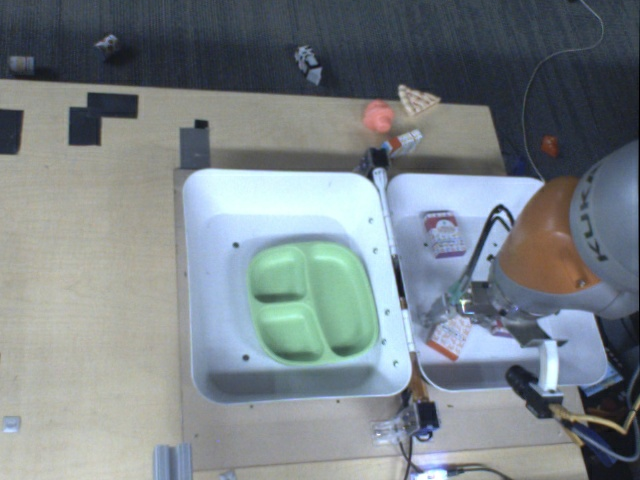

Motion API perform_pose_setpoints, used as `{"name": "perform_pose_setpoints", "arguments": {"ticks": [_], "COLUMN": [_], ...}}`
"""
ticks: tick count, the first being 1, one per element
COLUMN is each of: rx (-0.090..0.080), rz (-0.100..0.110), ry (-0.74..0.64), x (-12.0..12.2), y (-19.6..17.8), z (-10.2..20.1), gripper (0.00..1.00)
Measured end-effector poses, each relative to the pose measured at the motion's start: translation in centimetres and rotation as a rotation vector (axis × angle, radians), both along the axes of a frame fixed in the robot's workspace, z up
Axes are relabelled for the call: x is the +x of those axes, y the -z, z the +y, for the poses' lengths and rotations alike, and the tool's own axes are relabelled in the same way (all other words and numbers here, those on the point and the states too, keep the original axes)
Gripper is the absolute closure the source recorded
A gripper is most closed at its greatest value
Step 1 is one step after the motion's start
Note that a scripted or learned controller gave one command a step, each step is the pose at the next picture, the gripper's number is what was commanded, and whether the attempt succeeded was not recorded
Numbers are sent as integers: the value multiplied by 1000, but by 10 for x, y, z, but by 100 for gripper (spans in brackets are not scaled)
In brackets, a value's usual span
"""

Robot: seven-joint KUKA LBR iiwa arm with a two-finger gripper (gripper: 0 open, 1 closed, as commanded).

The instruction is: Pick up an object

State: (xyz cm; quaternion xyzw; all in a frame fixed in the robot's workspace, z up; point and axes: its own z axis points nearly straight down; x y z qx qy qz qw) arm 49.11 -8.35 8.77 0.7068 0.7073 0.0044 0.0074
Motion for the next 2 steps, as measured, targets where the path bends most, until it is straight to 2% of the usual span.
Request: {"name": "perform_pose_setpoints", "arguments": {"ticks": [1, 2], "rx": [0, 5], "rz": [-4, 11], "ry": [-1, -4], "x": [2, -3], "y": [-11, -131], "z": [0, 37], "gripper": [100, 100]}}
